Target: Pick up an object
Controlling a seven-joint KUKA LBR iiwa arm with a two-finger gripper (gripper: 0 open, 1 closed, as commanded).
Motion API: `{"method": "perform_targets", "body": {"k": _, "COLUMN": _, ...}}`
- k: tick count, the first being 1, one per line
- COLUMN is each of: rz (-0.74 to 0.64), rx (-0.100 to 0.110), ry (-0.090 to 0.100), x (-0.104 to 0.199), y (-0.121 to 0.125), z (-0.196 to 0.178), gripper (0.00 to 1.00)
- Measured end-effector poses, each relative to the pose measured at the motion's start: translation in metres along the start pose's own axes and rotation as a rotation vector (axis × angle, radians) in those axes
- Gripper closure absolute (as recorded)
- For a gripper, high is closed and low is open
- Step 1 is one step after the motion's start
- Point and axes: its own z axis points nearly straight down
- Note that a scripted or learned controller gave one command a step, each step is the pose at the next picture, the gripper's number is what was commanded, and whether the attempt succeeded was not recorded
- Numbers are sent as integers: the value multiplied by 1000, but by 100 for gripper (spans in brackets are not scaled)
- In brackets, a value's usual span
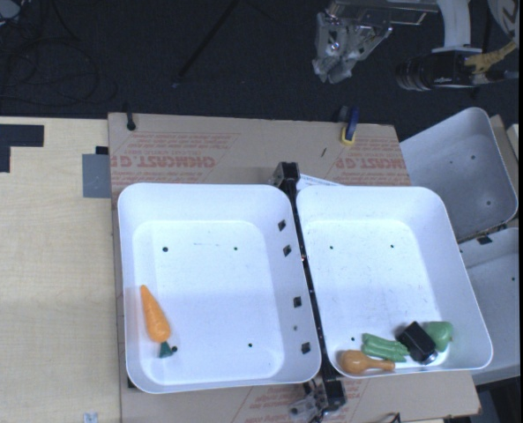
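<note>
Claw [334, 67], parked high at one o'clock beyond the bins, carries nothing visible and its state cannot be told; candidate objects sit apart: carrot [154, 314] at seven o'clock, small cluster [402, 346] at five o'clock, crowding the corner wall.

The arm is reaching in from the upper right, its pale wrist section lying roughly level along the top edge. The gripper [335, 67] is hanging from that wrist, pointing down and tilting slightly leftward — a grey metal assembly, blurred and small. It is sitting high, well up from the bench — nothing is showing between its tips.
</note>
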Motion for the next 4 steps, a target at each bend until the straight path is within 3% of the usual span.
{"method": "perform_targets", "body": {"k": 1, "rz": -4, "rx": 2, "ry": 1, "x": 106, "y": -1, "z": 1, "gripper": 100}}
{"method": "perform_targets", "body": {"k": 2, "rz": 3, "rx": 1, "ry": -1, "x": 149, "y": 0, "z": 0, "gripper": 100}}
{"method": "perform_targets", "body": {"k": 3, "rz": 1, "rx": 2, "ry": -3, "x": 149, "y": 0, "z": 0, "gripper": 100}}
{"method": "perform_targets", "body": {"k": 4, "rz": 23, "rx": 2, "ry": -6, "x": -5, "y": 0, "z": -1, "gripper": 100}}
